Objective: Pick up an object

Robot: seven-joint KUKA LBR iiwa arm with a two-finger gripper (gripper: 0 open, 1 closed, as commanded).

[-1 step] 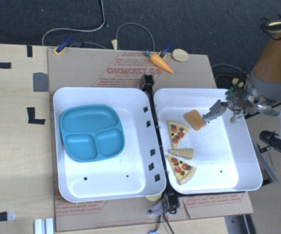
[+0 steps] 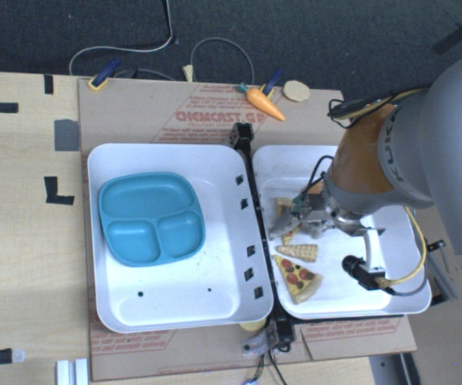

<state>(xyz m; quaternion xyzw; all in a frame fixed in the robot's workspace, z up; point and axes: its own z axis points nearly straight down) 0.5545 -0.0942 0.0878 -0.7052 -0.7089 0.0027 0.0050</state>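
My gripper [image 2: 293, 220] reaches down into the right bin [image 2: 391, 303], near that bin's left side, with the grey arm and its orange band [image 2: 359, 147] above it. A small tan piece [image 2: 285, 207] lies right under or beside the gripper tip; contact cannot be made out. Just below the gripper lies a tan waffle-patterned wedge [image 2: 298, 253]. Lower still, a toy pizza slice [image 2: 298, 278] with red spots rests near the bin's front left corner.
The left bin [image 2: 167, 307] holds a blue divided plate [image 2: 151, 219]. A toy carrot [image 2: 265, 103] and a round beige disc [image 2: 297, 91] lie on the cardboard behind the bins. A black cable connector [image 2: 363, 273] hangs by the wrist.
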